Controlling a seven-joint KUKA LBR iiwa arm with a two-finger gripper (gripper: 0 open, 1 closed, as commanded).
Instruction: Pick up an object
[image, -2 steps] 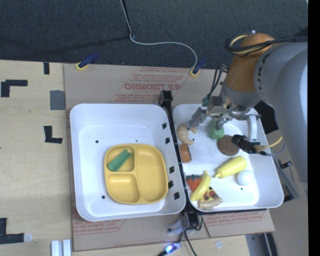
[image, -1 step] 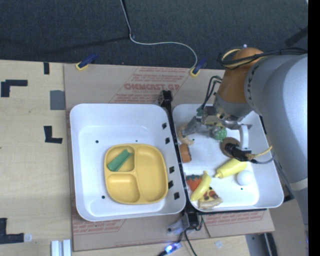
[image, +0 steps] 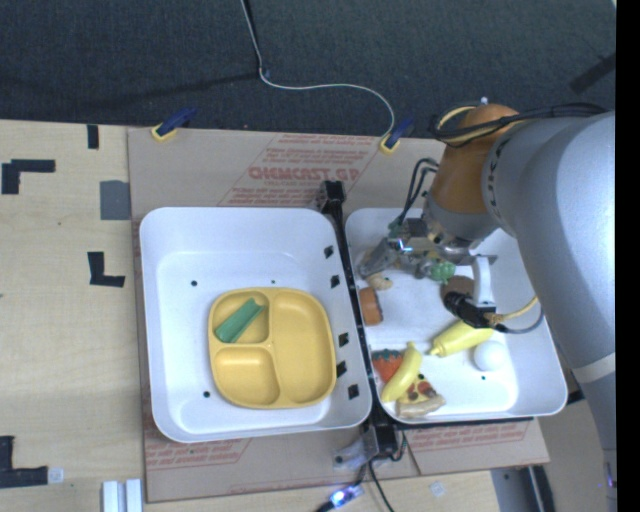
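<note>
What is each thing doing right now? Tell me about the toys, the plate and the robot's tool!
Yellow plate: flat in the left bin, right way up.
Green piece: lying in the plate's upper-left compartment.
Banana: lying in the right bin.
White egg: resting beside the banana.
Pizza slice: lying flat near the bin's front edge.
Tool: low over the right bin's back-left part; its grip is hard to see.

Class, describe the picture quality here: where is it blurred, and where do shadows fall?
Camera view: soft overall; the gripper and the small toys near it smear together; the yellow plate casts a faint shadow on the left bin; the arm looms large at right.
</note>
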